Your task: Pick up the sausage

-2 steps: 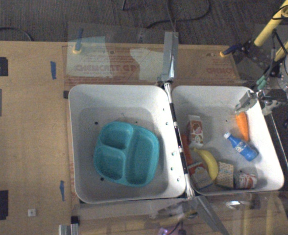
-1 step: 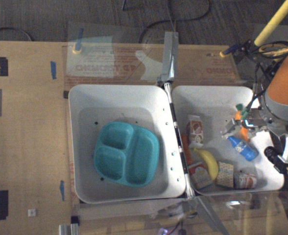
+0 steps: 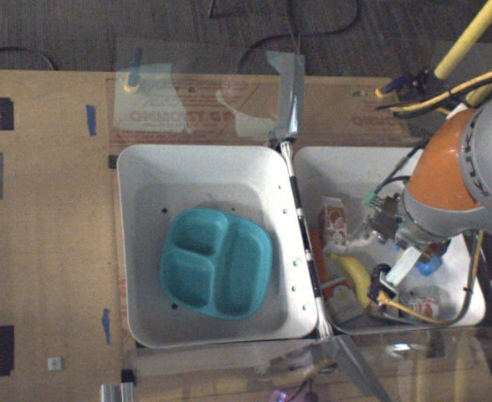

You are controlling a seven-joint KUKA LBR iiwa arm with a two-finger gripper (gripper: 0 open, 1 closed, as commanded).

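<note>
Pale wooden bench (image 3: 45, 249) with blue tape marks (image 3: 91, 121), dark grey carpet (image 3: 104, 11) beyond.

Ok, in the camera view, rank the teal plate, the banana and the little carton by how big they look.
1. The teal plate, clearly the largest.
2. The banana and the carton look about the same size, so I won't rank those two.

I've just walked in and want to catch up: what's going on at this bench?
The arm reaches into the right bin, with its gripper low beside a banana and a small carton. I cannot tell whether it grips anything. The left bin holds a teal divided plate.
</note>
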